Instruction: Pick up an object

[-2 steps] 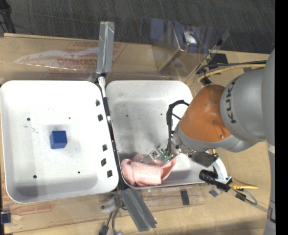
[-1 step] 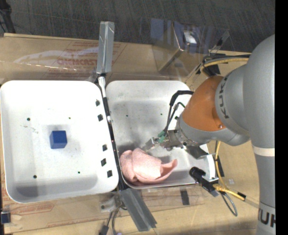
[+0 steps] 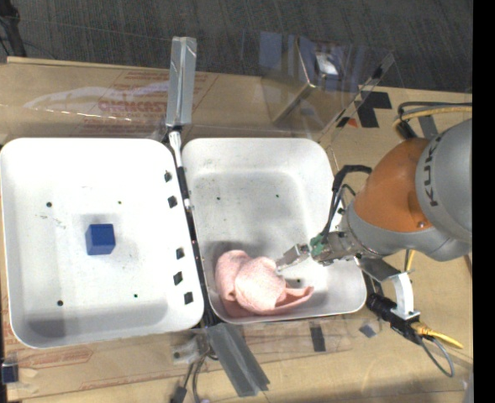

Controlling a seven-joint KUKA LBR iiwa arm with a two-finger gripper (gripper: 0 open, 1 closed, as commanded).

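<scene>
The arm (image 3: 415, 200) is reached in over the right bin (image 3: 264, 175), and honestly most of the wrist detail gets swallowed by its bulk. The left bin (image 3: 37, 225) sits well apart from the fingers, with a small blue cube (image 3: 101, 238) in it.

The pink cloth (image 3: 251, 282) is bunched up right at the fingers (image 3: 292, 269), touching them on the left. Looks soft, light, floppy, so a raised fold is probably best pinched.

The fingers seem parted narrowly, one tip over the cloth, one beside it. Whether any fabric is actually caught can't be made out.
</scene>
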